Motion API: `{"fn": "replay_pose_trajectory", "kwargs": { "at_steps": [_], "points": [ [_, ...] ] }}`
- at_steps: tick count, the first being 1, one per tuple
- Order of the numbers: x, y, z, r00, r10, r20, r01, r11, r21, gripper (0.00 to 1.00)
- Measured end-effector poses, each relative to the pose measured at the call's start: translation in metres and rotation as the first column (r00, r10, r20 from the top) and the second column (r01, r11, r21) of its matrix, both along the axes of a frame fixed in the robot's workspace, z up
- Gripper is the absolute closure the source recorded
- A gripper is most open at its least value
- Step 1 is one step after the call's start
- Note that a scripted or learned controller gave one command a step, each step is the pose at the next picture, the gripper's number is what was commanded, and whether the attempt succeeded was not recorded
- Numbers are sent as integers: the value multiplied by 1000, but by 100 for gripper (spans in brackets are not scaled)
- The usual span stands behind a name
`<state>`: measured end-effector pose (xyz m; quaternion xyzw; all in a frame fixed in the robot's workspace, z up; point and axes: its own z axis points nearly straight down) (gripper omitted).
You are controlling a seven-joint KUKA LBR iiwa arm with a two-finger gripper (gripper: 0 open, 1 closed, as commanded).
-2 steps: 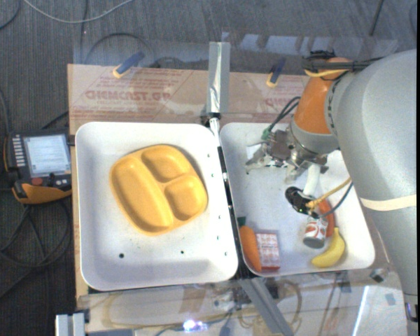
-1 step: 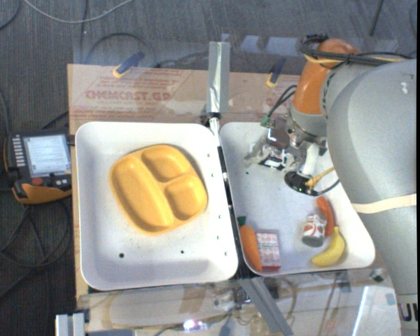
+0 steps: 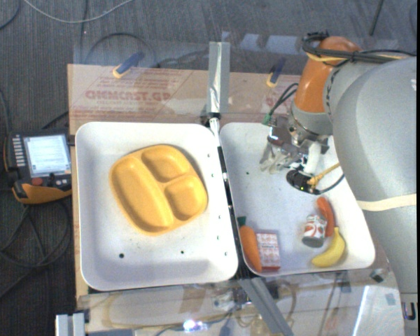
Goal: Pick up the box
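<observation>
The box [image 3: 268,250] is small, red and white, and lies flat near the front edge of the right bin [image 3: 280,201], beside an orange carrot [image 3: 248,248]. My gripper [image 3: 276,159] hangs over the back part of the right bin, well behind the box and apart from it. Its fingers [image 3: 269,161] point down toward the bin floor with a small gap and nothing between them.
A yellow divided plate [image 3: 159,186] lies in the left bin [image 3: 98,257]. In the right bin's front right corner are a banana [image 3: 329,252], a small can [image 3: 313,230] and a red-orange item [image 3: 325,212]. The grey arm [image 3: 378,138] looms over the right side.
</observation>
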<state>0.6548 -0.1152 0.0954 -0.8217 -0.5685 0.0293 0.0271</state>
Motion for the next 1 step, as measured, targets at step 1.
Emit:
{"fn": "replay_pose_trajectory", "kwargs": {
  "at_steps": [1],
  "points": [
    [0,0,0,1000,0,0,0,1000,0,0]
  ]
}}
